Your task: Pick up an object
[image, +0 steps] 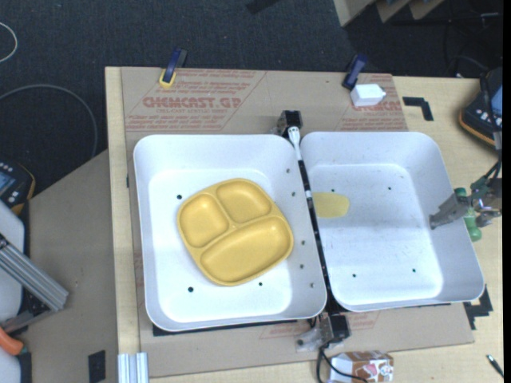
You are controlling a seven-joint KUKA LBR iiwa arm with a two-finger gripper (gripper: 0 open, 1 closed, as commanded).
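A yellow divided plate (234,230) with three compartments lies in the left bin (152,166), a little left of its middle. A small flat yellow piece (330,205) rests on the floor of the right bin (415,154), close to its left wall. My gripper (457,211) hangs over the right bin's right rim, at the view's right edge, far from both yellow things. Grey and green parts of it show, and nothing is seen in it.
The two bins sit side by side on a brown board (239,94), joined by a black clip (290,121) at the back. A white block (367,95) and a blue clamp (354,72) are behind the right bin. A yellow clamp (169,73) stands at the back left.
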